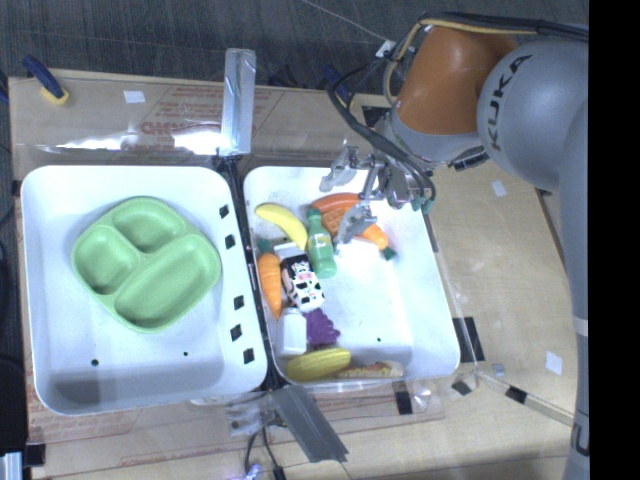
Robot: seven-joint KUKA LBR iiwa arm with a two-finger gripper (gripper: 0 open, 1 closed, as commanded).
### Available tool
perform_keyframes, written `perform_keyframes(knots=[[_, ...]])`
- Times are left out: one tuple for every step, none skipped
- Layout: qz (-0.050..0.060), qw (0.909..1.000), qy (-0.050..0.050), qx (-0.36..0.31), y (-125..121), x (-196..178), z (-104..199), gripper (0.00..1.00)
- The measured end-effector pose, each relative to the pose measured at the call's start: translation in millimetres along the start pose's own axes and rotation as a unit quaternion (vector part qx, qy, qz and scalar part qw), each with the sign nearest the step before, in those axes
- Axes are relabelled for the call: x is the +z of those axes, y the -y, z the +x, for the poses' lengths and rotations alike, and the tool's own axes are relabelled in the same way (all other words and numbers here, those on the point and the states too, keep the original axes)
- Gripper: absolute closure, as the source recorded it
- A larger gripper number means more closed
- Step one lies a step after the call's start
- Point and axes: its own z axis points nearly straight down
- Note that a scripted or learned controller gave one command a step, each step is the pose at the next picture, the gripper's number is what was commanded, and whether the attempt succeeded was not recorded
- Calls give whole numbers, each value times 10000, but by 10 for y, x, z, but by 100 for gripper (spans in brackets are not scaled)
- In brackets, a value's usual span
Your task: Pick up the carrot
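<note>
The orange carrot lay lengthwise along the right bin's left wall, just below the banana, untouched.

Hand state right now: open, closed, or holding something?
Hand: cannot be told; it hangs low over the right bin, nothing visibly held between its fingers.

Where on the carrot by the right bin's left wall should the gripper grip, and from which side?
Probably from above, across the carrot's middle. It lies lengthwise along the wall, with the cow-print carton close on its other side, so the fit looks tight.
</note>
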Motion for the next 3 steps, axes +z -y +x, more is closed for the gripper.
perform_keyframes(knots=[[6,9990,59,435,489,975,14,0],[18,9992,98,395,471,840,-17,100],[2,9622,17,2723,738,418,225,100]])
